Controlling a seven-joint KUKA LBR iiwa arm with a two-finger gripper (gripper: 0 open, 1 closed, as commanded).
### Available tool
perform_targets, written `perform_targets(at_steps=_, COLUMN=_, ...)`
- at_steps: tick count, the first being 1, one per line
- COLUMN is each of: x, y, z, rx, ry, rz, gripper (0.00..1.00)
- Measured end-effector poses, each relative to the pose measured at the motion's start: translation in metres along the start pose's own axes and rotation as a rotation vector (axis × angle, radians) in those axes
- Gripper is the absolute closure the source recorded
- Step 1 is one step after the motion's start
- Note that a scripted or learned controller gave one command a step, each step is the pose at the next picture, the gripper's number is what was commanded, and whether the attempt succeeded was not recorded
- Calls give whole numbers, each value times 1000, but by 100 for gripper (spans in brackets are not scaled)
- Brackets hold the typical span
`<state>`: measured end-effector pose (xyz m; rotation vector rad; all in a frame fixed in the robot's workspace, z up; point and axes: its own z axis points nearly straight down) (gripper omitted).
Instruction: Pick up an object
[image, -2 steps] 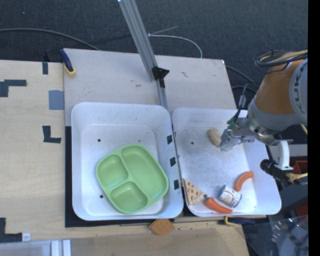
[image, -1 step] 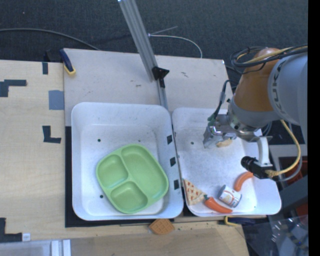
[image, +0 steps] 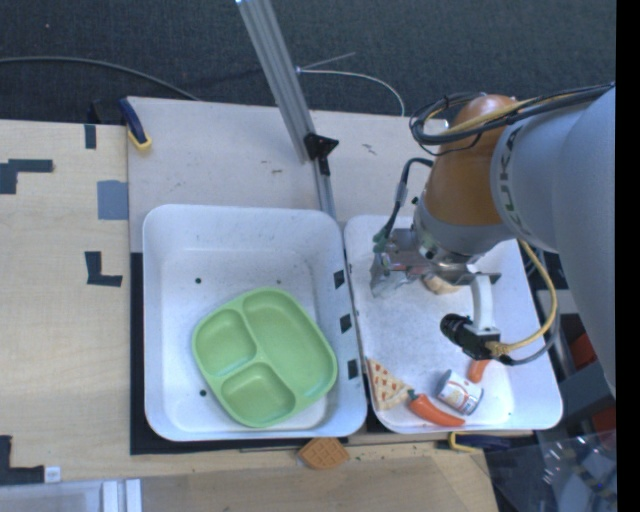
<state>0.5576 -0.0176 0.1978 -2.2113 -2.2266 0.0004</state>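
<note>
Two shallow white bins are sitting side by side on the pale wooden surface. The left bin is carrying a light green plastic plate, rounded at the corners and moulded into three compartments, lying toward the bin's near right part. The bin's floor is looking matte and faintly speckled with dark marks.

The right bin is holding several small things along its near edge: a waffle-patterned, triangular toy wedge in tan and red at the near left corner, an orange carrot-shaped piece lying just beside it, a small can with a white and orange label resting on its side next to the carrot, and a short orange piece a little farther back. A pale beige rounded item is peeking out beneath the arm, its shape mostly hidden.

The grey arm with its orange band is reaching in from the right, and the end effector is hanging over the far left part of the right bin, well apart from the cluster of toys. Whether it is released or clenched cannot be told, as the metal parts are blurring together.

A round waffle-textured cookie is lying on the surface outside the bins, at their near edge.
</note>
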Motion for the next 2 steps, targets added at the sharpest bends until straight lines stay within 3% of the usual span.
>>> perform_targets(at_steps=2, x=115, y=18, z=-30, rx=-3, ry=0, rz=-1, gripper=100)
